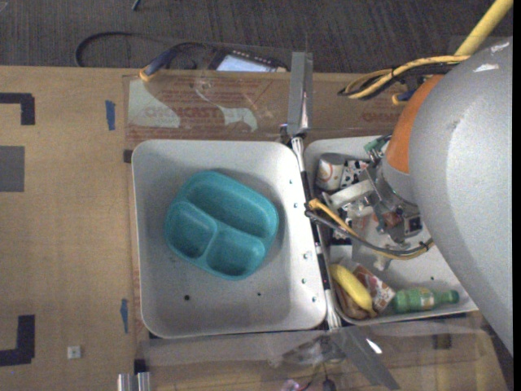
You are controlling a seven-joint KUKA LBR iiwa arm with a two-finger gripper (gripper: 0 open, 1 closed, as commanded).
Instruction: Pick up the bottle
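The green bottle is seen lying flat at the right bin's near edge, beside a yellow banana and a packet. A smooth teal divided plate is seen in the left bin. The state of the gripper cannot be told beneath the arm.

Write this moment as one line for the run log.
bottle: lying in right bin, beside banana | hand: above bin | left bin: teal tray

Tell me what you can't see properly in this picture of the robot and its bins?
- Gripper: a tangle of cables and brackets in the camera view; its fingers cannot be made out.
- Right bin: the grey arm covers much of it.
- Things beside the banana and green bottle: too small and blurred to name.
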